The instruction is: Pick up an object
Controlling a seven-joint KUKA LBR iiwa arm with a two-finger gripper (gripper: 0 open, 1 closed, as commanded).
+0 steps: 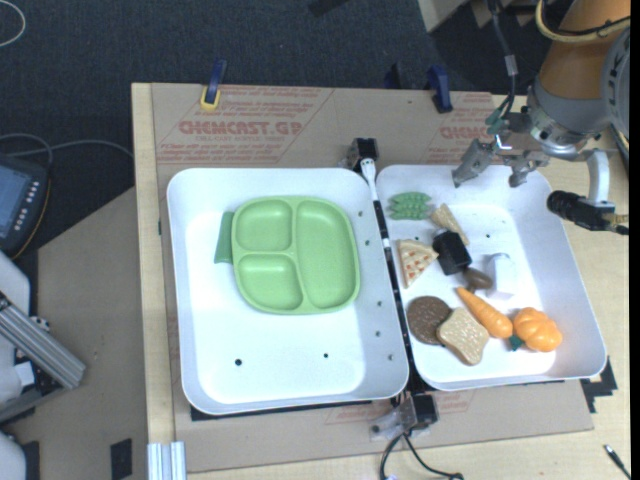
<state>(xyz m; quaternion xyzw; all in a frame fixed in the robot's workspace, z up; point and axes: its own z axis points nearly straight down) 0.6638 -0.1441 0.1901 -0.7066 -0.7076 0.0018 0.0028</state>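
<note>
Hovering over the far edge of the right bin point(575, 268), my end effector point(492, 168) is spreading its fingers wide with nothing between them. Below it I'm seeing green peas point(408, 205), a waffle wedge point(415, 260), a black block point(451, 251), a carrot point(485, 309), a bread slice point(463, 336) and an orange pumpkin point(537, 329). A green divided plate point(295, 254) is sitting in the left bin point(200, 338).

- Divided plate point(296, 254): pale green.
- Both bins point(200, 298): white.
- Carrot point(486, 311): orange.
- Small pumpkin point(537, 329): orange.
- Cookie point(428, 317): dark brown.
- Bread slice point(463, 336): tan.
- Leafy piece point(408, 205): green.
- Table point(300, 118): brown, red lettering.
</note>
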